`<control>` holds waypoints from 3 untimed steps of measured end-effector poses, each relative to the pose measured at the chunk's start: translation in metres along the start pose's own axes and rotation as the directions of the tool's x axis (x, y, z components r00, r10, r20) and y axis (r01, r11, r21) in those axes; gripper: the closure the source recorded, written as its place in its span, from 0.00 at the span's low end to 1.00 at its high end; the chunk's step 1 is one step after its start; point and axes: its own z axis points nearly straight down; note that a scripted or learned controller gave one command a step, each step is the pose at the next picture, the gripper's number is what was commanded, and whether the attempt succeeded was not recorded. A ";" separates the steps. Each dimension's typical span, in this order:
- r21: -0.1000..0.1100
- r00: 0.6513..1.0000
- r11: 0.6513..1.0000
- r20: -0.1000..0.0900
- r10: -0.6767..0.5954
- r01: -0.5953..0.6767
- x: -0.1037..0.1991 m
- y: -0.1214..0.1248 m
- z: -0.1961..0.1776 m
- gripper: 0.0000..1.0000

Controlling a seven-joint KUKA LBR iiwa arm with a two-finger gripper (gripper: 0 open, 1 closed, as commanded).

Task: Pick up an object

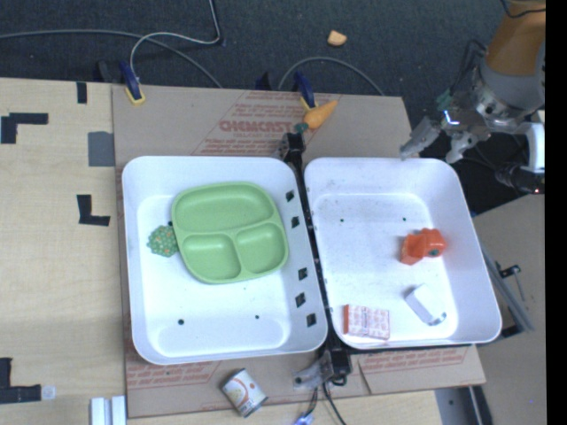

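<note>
Two jaws of the gripper [436, 142] stand spread apart with nothing between them, just beyond the far right corner of the right bin [461, 193]. Inside that bin an orange object [422, 246] lies toward the right wall, with a grey block [424, 306] and a red-and-white packet [366, 322] nearer its front edge.

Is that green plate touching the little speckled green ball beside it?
Touching. In the camera view, the ball sits tight against the left edge of the plate, with no white bin floor visible between them.
</note>
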 end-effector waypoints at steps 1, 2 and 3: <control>0.006 1.000 1.000 -0.001 0.000 0.000 -0.018 0.006 0.161 0.00; -0.004 1.000 1.000 0.002 0.000 0.000 0.011 -0.060 0.171 0.00; -0.004 1.000 1.000 0.002 0.002 -0.002 -0.040 -0.155 0.171 0.00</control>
